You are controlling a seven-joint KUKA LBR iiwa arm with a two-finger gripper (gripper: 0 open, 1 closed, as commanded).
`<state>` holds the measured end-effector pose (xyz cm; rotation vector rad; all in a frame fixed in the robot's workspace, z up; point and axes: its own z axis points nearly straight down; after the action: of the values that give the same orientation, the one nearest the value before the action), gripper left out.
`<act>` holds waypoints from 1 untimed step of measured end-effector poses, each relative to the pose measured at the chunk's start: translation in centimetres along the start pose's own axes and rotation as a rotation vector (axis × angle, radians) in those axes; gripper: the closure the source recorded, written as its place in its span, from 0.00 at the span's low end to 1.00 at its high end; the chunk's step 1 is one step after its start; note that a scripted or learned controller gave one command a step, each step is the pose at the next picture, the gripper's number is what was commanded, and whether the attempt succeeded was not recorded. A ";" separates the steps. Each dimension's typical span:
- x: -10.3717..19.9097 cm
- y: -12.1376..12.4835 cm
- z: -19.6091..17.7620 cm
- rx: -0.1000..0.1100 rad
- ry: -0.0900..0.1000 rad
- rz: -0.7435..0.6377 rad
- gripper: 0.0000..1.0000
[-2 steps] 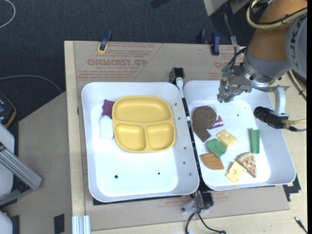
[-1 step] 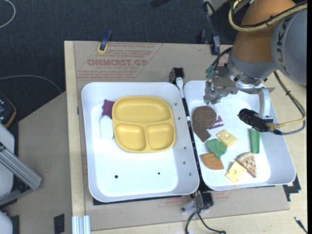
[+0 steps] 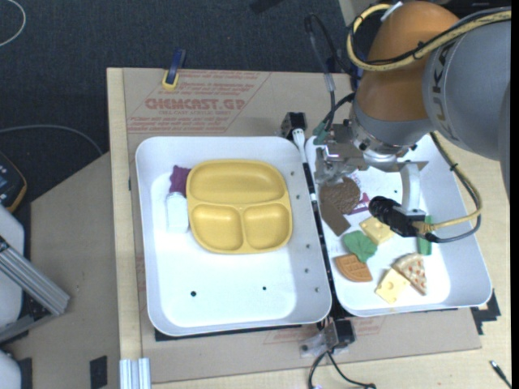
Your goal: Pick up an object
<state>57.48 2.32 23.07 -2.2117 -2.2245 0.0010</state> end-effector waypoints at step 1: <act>-0.9 1.9 0.6 -0.006 -0.003 0.006 1.00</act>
<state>59.35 1.42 22.50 -2.2225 -2.2225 -0.0019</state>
